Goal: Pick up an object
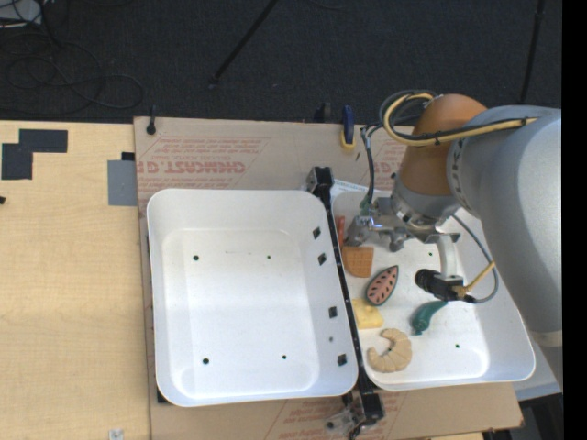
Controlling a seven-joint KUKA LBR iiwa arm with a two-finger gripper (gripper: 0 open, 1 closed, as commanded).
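Since our hand point(371, 230) hangs low at the right bin's point(500, 360) eleven o'clock, its grip impossible to tell, just above the orange block point(358, 262), we should drop straight, avoiding the divider point(332, 273) and leaf point(382, 285).

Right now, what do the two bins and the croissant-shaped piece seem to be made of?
The bins look like moulded white plastic: smooth, faintly glossy, with rounded rims. The croissant-shaped piece is probably matte plastic or foam toy food, tan and ridged; the look leaves that open.
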